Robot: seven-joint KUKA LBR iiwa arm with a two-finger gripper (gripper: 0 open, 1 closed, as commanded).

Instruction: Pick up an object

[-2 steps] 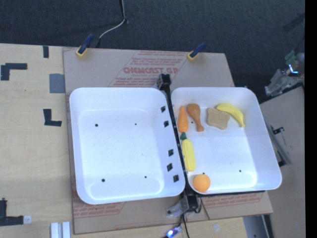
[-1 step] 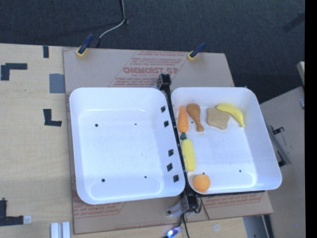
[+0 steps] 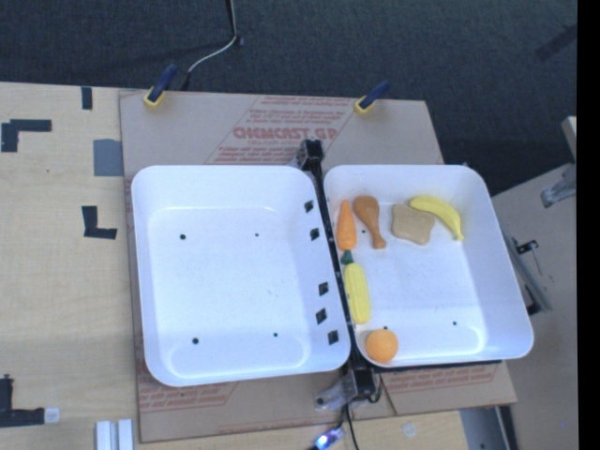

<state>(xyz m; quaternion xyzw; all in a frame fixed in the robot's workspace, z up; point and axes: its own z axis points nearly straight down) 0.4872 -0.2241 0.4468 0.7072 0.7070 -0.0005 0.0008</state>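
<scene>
While six toy foods are kept in the right bin (image 3: 497, 293), the carrot (image 3: 346, 225), corn (image 3: 356, 292) and orange (image 3: 382, 345) are lined along its left wall. Farther right, a drumstick (image 3: 368, 219), bread slice (image 3: 411, 224) and banana (image 3: 439, 213) are found, and the gripper's state can't be told.

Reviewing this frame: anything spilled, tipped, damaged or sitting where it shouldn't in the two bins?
Nothing stands out. The carrot, drumstick, bread slice, banana, corn cob and orange all lie inside the right bin, mostly along its left wall. The bread and banana touch. Both bins sit level and look undamaged.
</scene>
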